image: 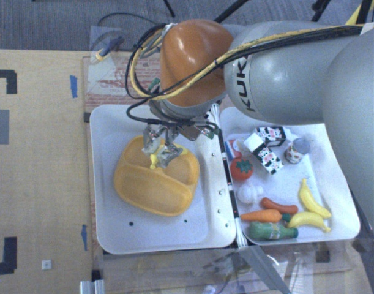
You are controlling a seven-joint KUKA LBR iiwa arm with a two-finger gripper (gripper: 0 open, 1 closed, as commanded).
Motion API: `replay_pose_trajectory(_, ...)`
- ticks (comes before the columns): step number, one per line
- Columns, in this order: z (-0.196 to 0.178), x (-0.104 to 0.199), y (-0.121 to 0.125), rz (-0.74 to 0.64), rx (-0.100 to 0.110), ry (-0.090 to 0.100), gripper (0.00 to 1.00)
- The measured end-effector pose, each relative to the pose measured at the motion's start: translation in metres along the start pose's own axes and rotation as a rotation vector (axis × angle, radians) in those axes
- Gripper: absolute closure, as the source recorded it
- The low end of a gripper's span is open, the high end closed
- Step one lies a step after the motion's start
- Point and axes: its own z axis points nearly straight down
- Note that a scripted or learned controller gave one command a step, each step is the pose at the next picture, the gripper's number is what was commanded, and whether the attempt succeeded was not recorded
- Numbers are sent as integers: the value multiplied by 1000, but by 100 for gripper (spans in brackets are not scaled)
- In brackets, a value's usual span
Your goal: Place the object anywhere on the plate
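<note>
An orange-yellow divided plate (pixel 155 187) lies in the left bin (pixel 107 225). My gripper (pixel 160 152) hangs over the plate's upper compartments, pointing down from the orange wrist band. A small bright yellow object (pixel 153 160) shows between the metal fingers (pixel 170 155), just above the plate's far part. Whether the object touches the plate I cannot tell. The wrist hides the plate's far rim.
The right bin (pixel 340 182) holds several toys: a red tomato (pixel 242 168), cow-patterned boxes (pixel 267 150), two bananas (pixel 312 208), a carrot (pixel 261 215), a green bottle (pixel 270 231). The grey arm covers that bin's upper right. Cables loop around the wrist.
</note>
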Motion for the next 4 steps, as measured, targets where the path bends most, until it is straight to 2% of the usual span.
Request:
replay_pose_trajectory(1, -77, 8, 10, -261, 3, -5, 100)
replay_pose_trajectory(2, -40, 1, 22, -69, 0, 1, 100)
replay_pose_trajectory(3, -26, 23, 21, -135, 0, 1, 100)
replay_pose_trajectory(4, 5, 24, 6, -457, -1, 2, 100)
